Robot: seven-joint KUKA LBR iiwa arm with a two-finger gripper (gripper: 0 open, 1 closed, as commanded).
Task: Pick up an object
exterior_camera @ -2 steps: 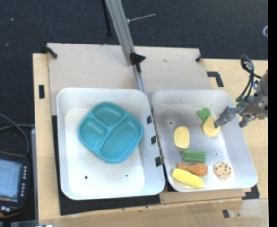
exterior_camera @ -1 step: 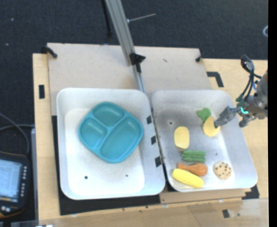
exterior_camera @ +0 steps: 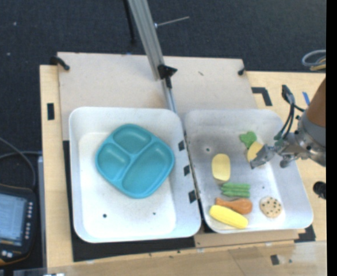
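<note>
You are looking down on two shallow white bins set side by side. The left bin [exterior_camera: 88, 223] carries a blue divided plate [exterior_camera: 135, 160] with three compartments, lying flat and slightly toward that bin's 12 o'clock side.

The right bin [exterior_camera: 214, 122] holds the toy food. Near its centre lies a pale yellow oval piece [exterior_camera: 221, 167]. At 6 o'clock from that piece you find a bunch of green beans [exterior_camera: 236, 189], and just below them an orange carrot-like piece [exterior_camera: 236, 205] that touches a yellow corn-like piece [exterior_camera: 228, 217] at the bin's 6 o'clock edge. A round speckled cookie [exterior_camera: 270, 207] sits at about 4 o'clock in the bin, just beside the carrot's end. At about 2 o'clock from the bin's centre you see a small green leafy piece [exterior_camera: 248, 138], and touching it on its lower side a yellow wedge [exterior_camera: 254, 150].

The arm enters at 3 o'clock, and the gripper [exterior_camera: 270, 154] hangs over the right bin's 3 o'clock half. One finger [exterior_camera: 258, 157] reaches toward 9 o'clock and lies right against the yellow wedge; the other finger [exterior_camera: 286, 161] stands apart from it, so the jaws read as spread. You cannot see the wedge clamped between them, so treat nothing as held.
</note>
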